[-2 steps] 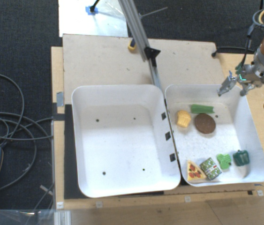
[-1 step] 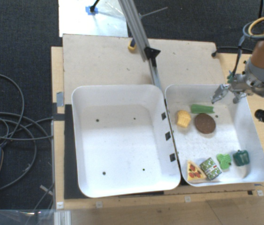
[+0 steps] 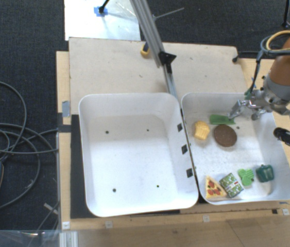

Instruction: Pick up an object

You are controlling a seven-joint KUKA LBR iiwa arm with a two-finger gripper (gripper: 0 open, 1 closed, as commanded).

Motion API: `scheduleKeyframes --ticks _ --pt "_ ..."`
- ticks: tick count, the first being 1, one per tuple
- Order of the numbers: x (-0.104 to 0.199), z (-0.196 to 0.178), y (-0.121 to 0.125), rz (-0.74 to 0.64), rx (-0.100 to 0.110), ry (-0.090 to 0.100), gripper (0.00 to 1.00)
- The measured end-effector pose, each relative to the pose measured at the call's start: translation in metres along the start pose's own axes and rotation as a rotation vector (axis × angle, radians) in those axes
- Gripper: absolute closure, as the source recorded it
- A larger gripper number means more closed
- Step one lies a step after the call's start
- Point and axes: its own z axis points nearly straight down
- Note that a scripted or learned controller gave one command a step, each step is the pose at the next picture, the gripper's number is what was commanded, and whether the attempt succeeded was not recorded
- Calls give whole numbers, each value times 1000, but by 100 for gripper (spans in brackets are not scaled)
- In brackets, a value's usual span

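- White right bin (image 3: 281, 161) holds the items: yellow piece (image 3: 202, 130), brown disc (image 3: 225, 136), green strip (image 3: 222, 120), pizza slice (image 3: 214, 188), green packet (image 3: 231, 184), two green toys at 5 o'clock.
- Jaws (image 3: 237, 110) at the bin's 12 o'clock, just beside the strip; apart or together, cannot tell.
- Arm (image 3: 289, 66) cut off at 3 o'clock.
- Left bin (image 3: 90, 138) sits beside on the counter (image 3: 108, 66).

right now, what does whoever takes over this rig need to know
Gripper: over the back of the right bin, beside the flat green piece; jaws too small to read, nothing seen held.
Things in that bin: yellow piece, brown disc, pizza slice, green packet, light green piece, dark green piece.
Done: nothing lifted.
Left: grasp and lift one.
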Motion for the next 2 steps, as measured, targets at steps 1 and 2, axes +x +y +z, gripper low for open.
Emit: scheduleKeyframes --ticks 1,2 --pt "0 13 1 -2 -4 -1 0" --pt "0 0 3 -6 -8 -3 100"
